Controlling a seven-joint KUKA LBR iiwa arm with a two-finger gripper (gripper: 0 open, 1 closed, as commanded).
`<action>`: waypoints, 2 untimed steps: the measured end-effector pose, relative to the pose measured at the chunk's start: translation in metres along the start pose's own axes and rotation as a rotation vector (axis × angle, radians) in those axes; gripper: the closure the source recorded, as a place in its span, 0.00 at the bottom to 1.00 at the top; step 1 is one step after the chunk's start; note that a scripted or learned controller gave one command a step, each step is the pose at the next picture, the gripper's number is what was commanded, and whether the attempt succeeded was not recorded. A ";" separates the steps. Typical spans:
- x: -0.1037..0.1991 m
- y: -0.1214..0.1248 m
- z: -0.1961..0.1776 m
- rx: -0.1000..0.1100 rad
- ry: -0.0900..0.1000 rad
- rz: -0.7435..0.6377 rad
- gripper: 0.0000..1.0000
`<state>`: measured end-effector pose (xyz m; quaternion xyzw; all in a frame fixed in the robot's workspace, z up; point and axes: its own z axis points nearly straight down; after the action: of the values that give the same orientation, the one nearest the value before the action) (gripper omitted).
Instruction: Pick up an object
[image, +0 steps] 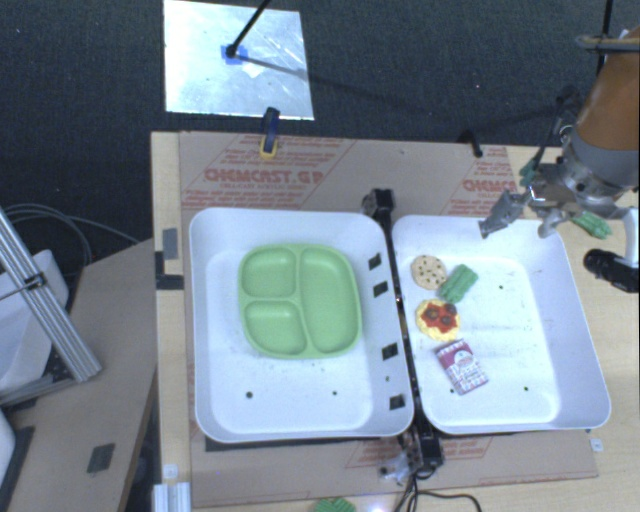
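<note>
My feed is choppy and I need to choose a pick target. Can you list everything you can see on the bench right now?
Divided plate: 1, light green, three compartments, in the left bin.
Left bin: 1, white, shallow, left half of the bench.
Right bin: 1, white, shallow, beside the left bin.
Cookie: 1, tan with dark chips, right bin near its left wall.
Green toy piece: 1, green, oblong, just right of the cookie.
Small pizza toy: 1, yellow with red topping, below the cookie.
Red packet: 1, red and white, below the pizza toy.
Metal sheet: 1, silvery, on the dark floor beyond the bench.
Gripper: 1, grey, fingers spread and holding nothing, over the right bin's far edge.
</note>
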<state>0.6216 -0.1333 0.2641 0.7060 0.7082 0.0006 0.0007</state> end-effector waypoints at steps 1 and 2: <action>0.005 -0.009 0.105 0.009 0.002 0.002 0.00; 0.015 -0.004 0.184 0.004 0.001 -0.001 0.00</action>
<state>0.6178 -0.1187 0.0805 0.7055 0.7087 -0.0003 -0.0009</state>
